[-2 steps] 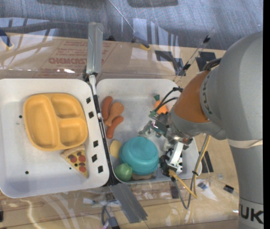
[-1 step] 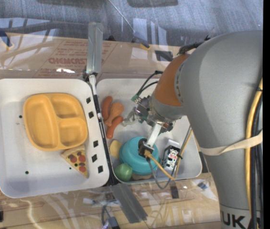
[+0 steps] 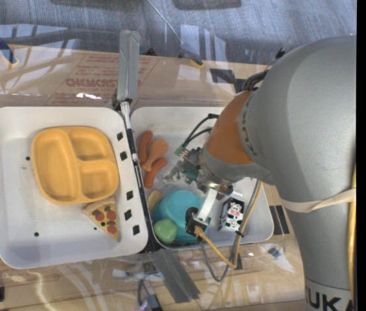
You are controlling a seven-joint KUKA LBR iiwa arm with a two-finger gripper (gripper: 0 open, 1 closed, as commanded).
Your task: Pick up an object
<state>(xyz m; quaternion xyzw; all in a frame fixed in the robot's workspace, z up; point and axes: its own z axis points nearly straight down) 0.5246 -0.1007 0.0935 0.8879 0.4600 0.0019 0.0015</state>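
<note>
1. My claw [image 3: 186, 168] sits by the far rim of the round teal plastic bowl [image 3: 175, 211]; can't tell if it's open or gripping anything.
2. Orange-brown toy drumsticks [image 3: 151, 154] lie just beyond that bowl, to its left.

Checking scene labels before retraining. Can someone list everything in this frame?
left bin: one, white, left half of the bench
right bin: one, white, beside it
plate: one, yellow, three compartments, in the left bin
pizza slice: one, tan with red dots, left bin, just in front of the plate
sausages: about three, orange-brown, right bin by the divider
bowl: one, teal, front of the right bin
green lump: one, light green, at the bowl's front edge
yellow piece: one, mostly hidden, between the sausages and the bowl
arm: one, grey with an orange band, reaching over the right bin
tool: one, above the right bin, near the bowl
</note>
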